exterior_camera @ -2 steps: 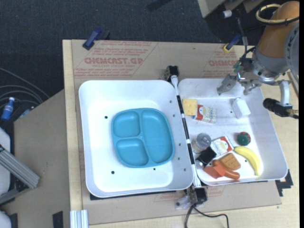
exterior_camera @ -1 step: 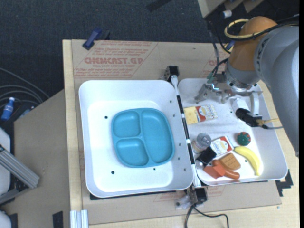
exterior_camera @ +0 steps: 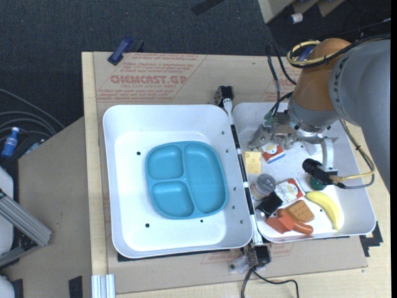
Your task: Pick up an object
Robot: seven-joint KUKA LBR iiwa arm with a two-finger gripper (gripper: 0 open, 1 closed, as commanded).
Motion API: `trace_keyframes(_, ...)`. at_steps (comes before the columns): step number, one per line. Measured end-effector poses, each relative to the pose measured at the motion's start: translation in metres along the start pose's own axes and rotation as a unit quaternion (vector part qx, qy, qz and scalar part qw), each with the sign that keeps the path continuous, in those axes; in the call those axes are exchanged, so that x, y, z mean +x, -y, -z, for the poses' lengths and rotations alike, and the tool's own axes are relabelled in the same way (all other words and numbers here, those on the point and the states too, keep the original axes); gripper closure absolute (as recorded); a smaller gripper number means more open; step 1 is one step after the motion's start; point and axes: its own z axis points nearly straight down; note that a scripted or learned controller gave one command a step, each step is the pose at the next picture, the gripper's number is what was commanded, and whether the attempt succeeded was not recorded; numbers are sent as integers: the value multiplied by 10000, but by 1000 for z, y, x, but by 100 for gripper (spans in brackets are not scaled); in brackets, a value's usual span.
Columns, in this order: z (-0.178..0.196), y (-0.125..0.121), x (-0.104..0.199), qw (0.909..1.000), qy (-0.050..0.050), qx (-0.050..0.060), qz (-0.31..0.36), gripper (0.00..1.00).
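Under the hand (exterior_camera: 273,136), items half-hidden.

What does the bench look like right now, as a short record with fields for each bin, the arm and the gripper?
left bin: holds a blue divided plate
right bin: cluttered; banana, yellow block, red and white item, small grey round item, toy hot dog
arm: reaches in from the right, over the right bin
gripper: low over the bin's upper part, next to the red and white item; grasp state unclear
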Motion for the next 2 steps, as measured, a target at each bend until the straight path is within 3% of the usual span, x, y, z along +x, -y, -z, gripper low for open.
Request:
trace_keyframes(1,10,0,0,10000,0,-5,-7,100)
trace_keyframes(2,114,44,78,10000,-1,-15,6,100)
